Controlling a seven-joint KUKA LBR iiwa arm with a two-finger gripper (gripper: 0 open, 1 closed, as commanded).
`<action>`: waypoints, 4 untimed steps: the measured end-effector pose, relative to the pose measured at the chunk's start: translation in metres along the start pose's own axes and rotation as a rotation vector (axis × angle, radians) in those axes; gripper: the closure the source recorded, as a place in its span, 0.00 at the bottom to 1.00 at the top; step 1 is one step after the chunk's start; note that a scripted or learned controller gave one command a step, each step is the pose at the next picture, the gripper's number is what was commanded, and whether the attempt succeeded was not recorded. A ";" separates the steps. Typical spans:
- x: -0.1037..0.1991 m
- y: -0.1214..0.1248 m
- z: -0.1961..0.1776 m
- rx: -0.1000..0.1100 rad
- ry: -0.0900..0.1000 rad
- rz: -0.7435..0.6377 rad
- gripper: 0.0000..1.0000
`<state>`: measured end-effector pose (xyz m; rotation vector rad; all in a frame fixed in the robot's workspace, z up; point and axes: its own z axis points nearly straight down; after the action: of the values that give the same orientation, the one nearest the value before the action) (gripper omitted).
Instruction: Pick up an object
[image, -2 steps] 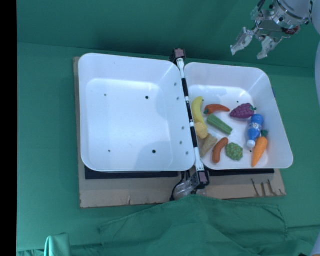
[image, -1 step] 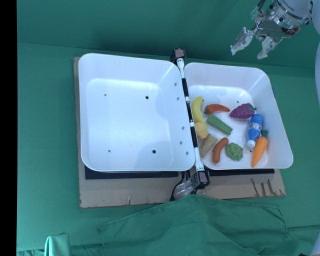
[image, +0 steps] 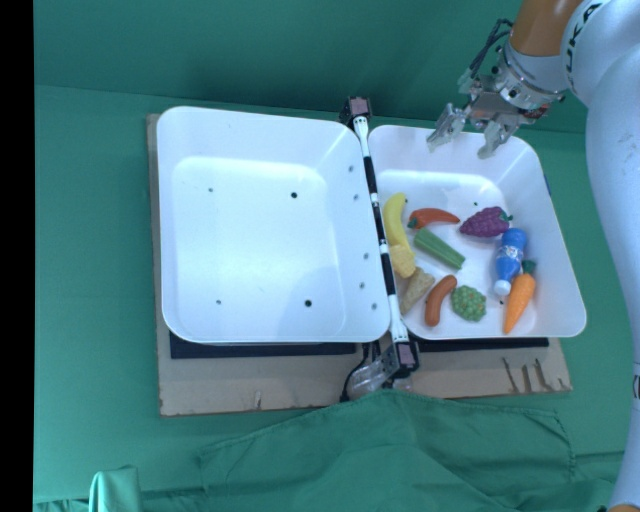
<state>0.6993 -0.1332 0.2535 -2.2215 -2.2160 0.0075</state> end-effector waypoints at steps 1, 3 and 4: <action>-0.025 -0.012 0.071 -0.011 -0.002 0.004 0.00; -0.024 0.001 0.068 0.001 -0.002 -0.001 1.00; -0.020 0.000 0.069 0.000 -0.009 0.004 1.00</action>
<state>0.6992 -0.1536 0.1850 -2.2306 -2.2162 0.0178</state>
